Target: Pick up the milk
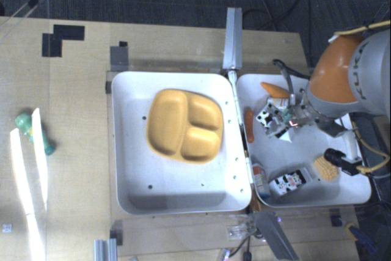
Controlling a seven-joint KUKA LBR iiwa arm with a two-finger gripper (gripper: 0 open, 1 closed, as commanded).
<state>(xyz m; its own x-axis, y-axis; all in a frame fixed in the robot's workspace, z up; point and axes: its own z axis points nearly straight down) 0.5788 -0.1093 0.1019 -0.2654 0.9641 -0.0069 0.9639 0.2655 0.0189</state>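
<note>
Pale wooden bench top (73, 192) carries two shallow white bins side by side, with dark carpet and loose cables beyond its far edge. Two black tape marks (61, 37) sit on the wood toward the far left corner.

The left white bin (131, 192) holds a yellow moulded plate with three compartments (185, 125), lying flat a little toward the bin's far side.

A grey arm with an orange band (335, 73) reaches in from the right over the right white bin (324, 194). Its gripper (287, 120) is low over the far left part of that bin. The milk, a small white carton with black and green patches (269, 114), lies right at the gripper's tip, touching it or nearly so. The view is too small and cluttered there to tell how wide the gripper stands or whether it has hold of the carton.

Other items share the right bin. An orange carrot-shaped piece (273, 89) lies near the far wall, just beyond the carton. A slim red sausage-shaped piece (248, 122) runs along the left wall. Near the front wall a second black-and-white patterned box (288, 181) lies on its side. A tan waffle-textured piece (325, 168) lies just to its right, and a small red object (257, 169) rests by the left wall.
</note>
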